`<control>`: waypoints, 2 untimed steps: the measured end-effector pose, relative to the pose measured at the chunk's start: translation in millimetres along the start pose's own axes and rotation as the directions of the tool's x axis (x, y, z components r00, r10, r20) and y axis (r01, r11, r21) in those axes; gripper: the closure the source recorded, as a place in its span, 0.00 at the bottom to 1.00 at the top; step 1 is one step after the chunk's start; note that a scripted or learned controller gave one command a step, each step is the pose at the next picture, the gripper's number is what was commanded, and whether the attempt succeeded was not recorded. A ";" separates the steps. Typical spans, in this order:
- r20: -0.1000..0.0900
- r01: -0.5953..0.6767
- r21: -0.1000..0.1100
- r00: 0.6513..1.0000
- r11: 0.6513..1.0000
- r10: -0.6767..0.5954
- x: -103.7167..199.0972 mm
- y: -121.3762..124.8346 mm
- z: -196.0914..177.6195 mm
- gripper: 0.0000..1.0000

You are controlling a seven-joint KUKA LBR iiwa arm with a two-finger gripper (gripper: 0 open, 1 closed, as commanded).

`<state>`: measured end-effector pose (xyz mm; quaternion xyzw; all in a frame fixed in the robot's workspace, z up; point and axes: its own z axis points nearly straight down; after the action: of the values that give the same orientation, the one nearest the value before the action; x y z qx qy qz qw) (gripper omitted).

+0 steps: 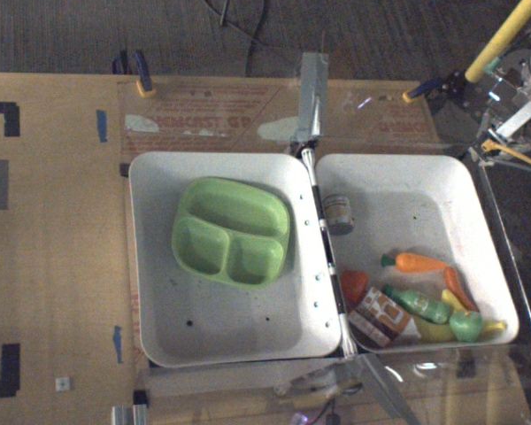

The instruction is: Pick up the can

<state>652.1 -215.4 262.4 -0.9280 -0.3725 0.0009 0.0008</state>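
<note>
Heaped in the near corner of the right bin (407, 197): toy food, namely a carrot (418, 262), a green bottle (420, 305), a brown packet (380, 317) and a red piece (353, 284), overlapping and pressed toward the near wall. Probably tumbled there loose, not arranged.

Well apart from that heap, farther back in the same bin: the can (338, 213). Lying hard against the wall shared with the left bin (212, 321), seemingly touching it. Appears tipped on its side. Likely rolled there and stopped by the wall.

Small and cylindrical, with dull grey metal, a pale label band round the middle and a darker end. Label print too small to read.

Judged awkward to take: little room on the wall side.

In the left bin, a green divided plate (231, 232), lying flat, apart from the walls. Both bins side by side on the bench (53, 264).

Pincer state: cannot tell whether released or clenched.
</note>
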 end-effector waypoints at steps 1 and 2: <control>-0.001 -0.102 -0.003 0.995 0.995 0.102 -1.6 3.3 -91.2 1.00; -0.001 -0.173 -0.003 0.985 0.985 0.173 -2.0 5.8 -171.9 1.00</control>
<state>655.1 -221.2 434.3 -0.9569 -0.2905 -0.0001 -0.0006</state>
